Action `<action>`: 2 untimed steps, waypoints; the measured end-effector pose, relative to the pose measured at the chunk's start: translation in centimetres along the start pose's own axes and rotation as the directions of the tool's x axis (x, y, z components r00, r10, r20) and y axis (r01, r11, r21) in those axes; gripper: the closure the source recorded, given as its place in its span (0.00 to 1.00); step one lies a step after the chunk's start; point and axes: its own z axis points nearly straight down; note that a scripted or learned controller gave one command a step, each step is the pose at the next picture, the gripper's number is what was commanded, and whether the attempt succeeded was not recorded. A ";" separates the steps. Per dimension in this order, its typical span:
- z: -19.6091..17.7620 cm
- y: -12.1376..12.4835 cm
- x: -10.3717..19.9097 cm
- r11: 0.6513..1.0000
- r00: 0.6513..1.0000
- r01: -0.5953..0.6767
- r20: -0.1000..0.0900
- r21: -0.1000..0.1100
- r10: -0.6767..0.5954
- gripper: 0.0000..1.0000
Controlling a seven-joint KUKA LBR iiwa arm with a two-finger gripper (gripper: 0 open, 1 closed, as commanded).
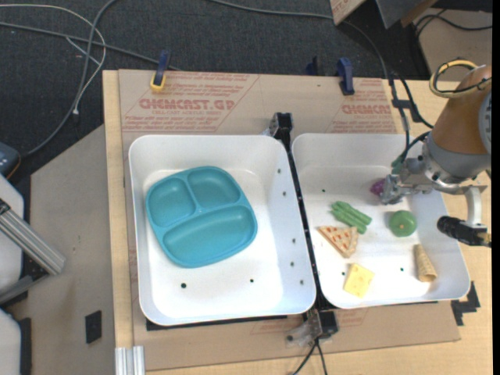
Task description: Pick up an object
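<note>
from the fixed camera above the bench, two shallow white bins sit side by side on a cardboard-covered top. the left bin (156, 287) carries a teal divided plate (201, 215), lying flat a little left of the bin's middle. the right bin (328, 151) bears the small things: a purple piece (378, 186) near the upper middle, a green bean pod (350, 215) slanting just below it, a green round fruit (403, 223) to the right of the pod, a pizza slice (339, 240) touching or just under the pod's lower end, a yellow cheese wedge (358, 280) near the front wall, and a tan cone (425, 263) toward the right wall.

the arm comes in from the right, its orange band over the right bin's far right edge. the gripper (390, 191) hangs low just beside the purple piece, right of it and above the green round fruit; whether it touches the purple piece i cannot tell, and the gripper's state i cannot tell either.

two blue clamps (162, 69) pin the cardboard's far edge, and black cables (94, 41) trail over the dark floor beyond.
</note>
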 end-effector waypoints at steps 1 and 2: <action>-4.4 0.0 0.0 1.000 1.000 0.000 0.002 -0.004 0.000 1.00; -8.9 0.0 -0.5 1.000 1.000 0.000 0.003 -0.005 0.000 1.00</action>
